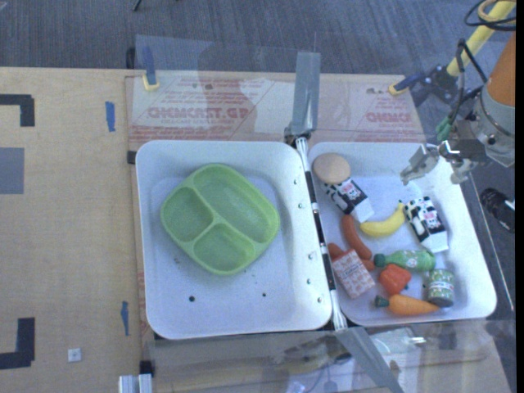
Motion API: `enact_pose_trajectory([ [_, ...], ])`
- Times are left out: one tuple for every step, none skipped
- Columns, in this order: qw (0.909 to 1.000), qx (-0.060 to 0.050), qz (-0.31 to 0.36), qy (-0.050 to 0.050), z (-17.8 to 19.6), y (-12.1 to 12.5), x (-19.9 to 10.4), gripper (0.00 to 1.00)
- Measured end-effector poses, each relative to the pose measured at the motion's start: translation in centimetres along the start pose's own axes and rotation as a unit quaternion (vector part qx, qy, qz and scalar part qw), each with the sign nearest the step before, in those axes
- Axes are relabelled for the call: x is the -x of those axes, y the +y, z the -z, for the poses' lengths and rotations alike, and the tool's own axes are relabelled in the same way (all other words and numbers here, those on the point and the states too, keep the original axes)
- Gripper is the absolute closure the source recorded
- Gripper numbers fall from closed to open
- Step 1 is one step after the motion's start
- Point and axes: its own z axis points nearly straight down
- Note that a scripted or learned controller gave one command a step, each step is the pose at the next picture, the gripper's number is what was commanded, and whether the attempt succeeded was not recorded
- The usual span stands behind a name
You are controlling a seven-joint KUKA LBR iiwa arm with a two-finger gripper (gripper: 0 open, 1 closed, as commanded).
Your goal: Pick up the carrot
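Carrot (407, 304) lying flat at the near edge of the right bin (483, 262), orange body pointing right, green stub at its left end, almost against the bin's near wall. Tightly hemmed in: small green-lidded jar (440, 287) just beside its right end on the far side, orange pepper (394, 278) touching or nearly touching from the far left, green bottle (407, 259) a little farther back. Gripper (434, 160) poised over the far right corner of the same bin, well apart from the carrot, fingers spread and clamped on nothing. Step in hand, by all appearances: carrying the gripper from far to near across the bin and lining up over the carrot. Best done high, clearing the milk carton (428, 223) and banana (383, 223) lying between, then descending straight down. Best to turn the wrist so the fingers close across the carrot's short width, not along its length. Best aimed at the thick middle or slightly right of it, away from the pepper, yet short of the jar. Little room on the near side: one finger must slip between carrot and bin wall, so a slight bias toward the far side risks nudging the jar, and a bias nearward risks striking the rim. Worth a slow final drop, closing only once both fingers sit low around the body. Green divided plate (219, 217) in the left bin (155, 301) plays no part.
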Motion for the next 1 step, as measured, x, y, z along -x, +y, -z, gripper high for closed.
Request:
enact_pose_trajectory([
  [0.9982,0.000,-0.060,0.000,-6.53,-6.87,-1.36,0.00],
])
